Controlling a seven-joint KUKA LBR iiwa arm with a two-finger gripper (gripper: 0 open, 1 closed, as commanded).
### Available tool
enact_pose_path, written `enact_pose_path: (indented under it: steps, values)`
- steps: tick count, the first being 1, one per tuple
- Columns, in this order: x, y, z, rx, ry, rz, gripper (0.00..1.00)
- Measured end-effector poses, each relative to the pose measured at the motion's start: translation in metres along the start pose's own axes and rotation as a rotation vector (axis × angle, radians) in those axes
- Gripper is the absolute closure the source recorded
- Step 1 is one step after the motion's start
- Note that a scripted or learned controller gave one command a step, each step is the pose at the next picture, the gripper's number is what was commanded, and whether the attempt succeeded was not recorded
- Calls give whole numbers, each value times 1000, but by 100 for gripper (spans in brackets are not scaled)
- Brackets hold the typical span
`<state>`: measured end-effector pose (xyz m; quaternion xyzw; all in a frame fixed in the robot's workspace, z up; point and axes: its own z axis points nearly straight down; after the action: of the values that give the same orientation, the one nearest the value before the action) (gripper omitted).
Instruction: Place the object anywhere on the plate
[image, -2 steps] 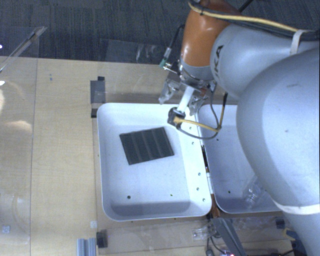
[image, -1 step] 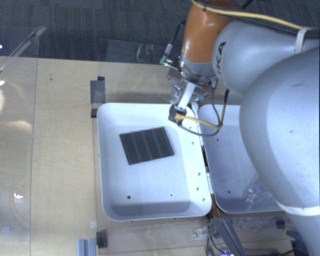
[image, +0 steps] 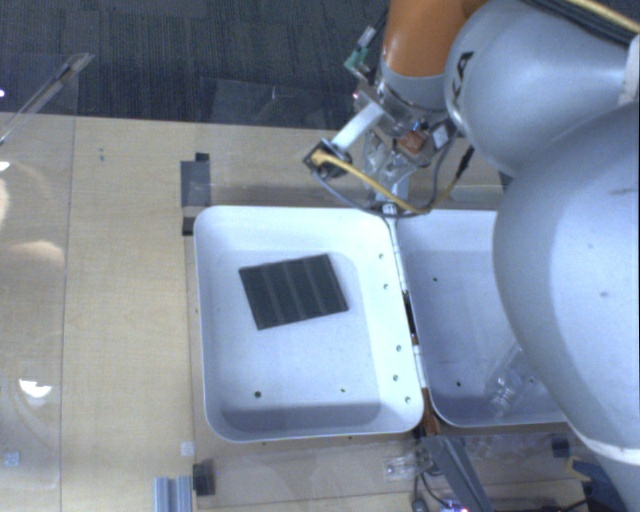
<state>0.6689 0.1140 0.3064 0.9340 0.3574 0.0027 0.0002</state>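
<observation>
The dark ribbed plate (image: 294, 290) lies flat in the left bin (image: 225, 400). The gripper (image: 388, 185) hovers beyond that bin's far right corner; I cannot tell its jaw state or see any object held. Any release should come squarely over the plate, low.

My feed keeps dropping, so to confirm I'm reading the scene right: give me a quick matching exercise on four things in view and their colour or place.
Things:
1. Plate
2. Left bin
3. Wrist band
4. Gripper

Descriptions:
A. Orange
B. White, holds the plate
C. Dark grey, ribbed, flat on the bin floor
D. Above the far rim, where the two bins meet

Pairs: 1-C, 2-B, 3-A, 4-D
</observation>
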Motion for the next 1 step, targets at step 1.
enact_pose_path:
  steps: [1]
  values:
    - [0,0,0,0,0,-1,0]
